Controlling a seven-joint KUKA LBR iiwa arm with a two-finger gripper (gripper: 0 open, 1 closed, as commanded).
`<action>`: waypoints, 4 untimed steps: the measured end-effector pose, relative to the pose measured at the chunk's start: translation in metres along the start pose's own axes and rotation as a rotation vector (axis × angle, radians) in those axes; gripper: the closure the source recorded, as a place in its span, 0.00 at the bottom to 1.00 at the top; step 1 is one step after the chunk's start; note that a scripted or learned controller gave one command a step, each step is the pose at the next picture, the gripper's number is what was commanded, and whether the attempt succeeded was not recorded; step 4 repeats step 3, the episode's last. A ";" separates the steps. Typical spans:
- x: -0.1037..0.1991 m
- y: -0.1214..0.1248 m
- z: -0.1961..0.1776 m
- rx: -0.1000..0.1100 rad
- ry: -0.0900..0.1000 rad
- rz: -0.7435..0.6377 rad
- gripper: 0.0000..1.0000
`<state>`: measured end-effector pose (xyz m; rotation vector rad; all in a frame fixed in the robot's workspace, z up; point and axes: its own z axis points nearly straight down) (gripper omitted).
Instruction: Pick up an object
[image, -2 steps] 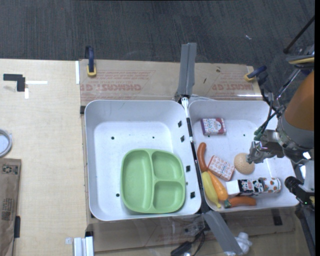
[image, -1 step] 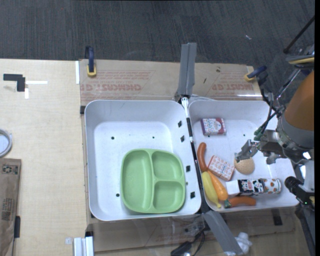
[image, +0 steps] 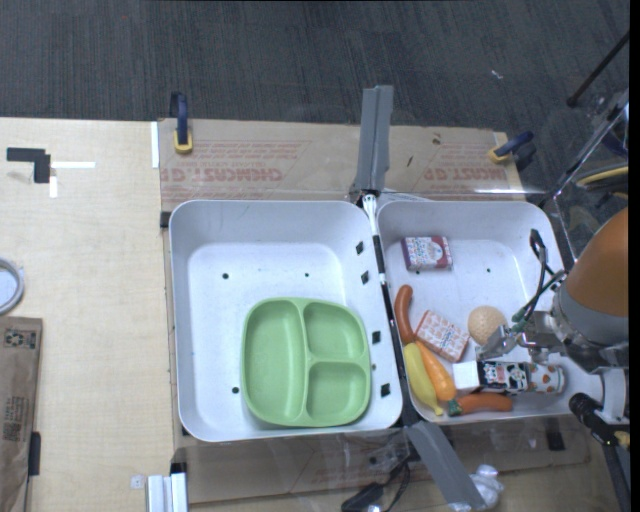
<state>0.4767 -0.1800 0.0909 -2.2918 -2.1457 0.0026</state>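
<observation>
Two white bins: left (image: 200, 300) holds a green plate (image: 305, 360), right (image: 470, 215) toy food; gripper (image: 500, 350) state unclear.

Right bin (image: 520, 215) is packed along its lower edge with toys; upper middle is open. Left bin (image: 200, 300): green plate (image: 305, 360) fills the lower part, top's free.
</observation>
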 end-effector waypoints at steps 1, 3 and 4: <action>0.086 0.013 0.000 0.000 0.000 0.153 0.00; 0.042 -0.003 -0.007 0.001 0.000 0.080 0.00; 0.042 -0.003 -0.007 0.001 0.000 0.080 0.00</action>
